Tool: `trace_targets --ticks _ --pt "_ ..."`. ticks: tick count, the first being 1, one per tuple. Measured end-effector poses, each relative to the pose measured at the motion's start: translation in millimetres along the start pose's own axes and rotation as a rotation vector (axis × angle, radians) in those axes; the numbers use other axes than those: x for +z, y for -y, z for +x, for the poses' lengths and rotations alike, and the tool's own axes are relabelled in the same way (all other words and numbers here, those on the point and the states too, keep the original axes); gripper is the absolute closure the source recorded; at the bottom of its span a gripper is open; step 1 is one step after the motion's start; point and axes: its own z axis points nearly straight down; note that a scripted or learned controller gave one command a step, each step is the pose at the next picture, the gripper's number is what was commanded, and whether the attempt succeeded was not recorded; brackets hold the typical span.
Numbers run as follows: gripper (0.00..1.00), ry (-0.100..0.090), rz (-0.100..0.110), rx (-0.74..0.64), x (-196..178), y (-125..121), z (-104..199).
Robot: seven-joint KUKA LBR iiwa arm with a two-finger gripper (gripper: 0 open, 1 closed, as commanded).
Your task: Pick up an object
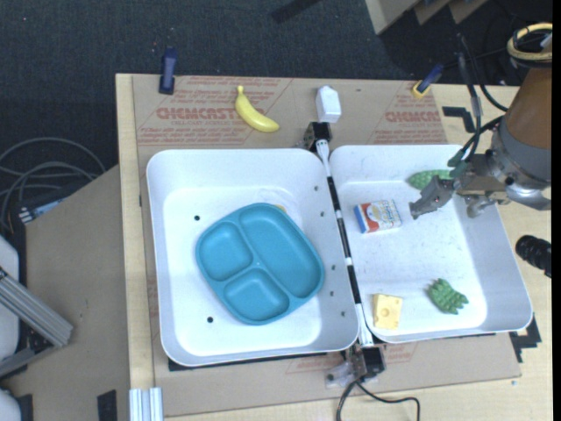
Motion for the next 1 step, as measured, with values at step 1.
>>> trace_targets --ticks 1 --pt "0.00 0.000 0.004 0.001 152.8 -46.1 -36.4"
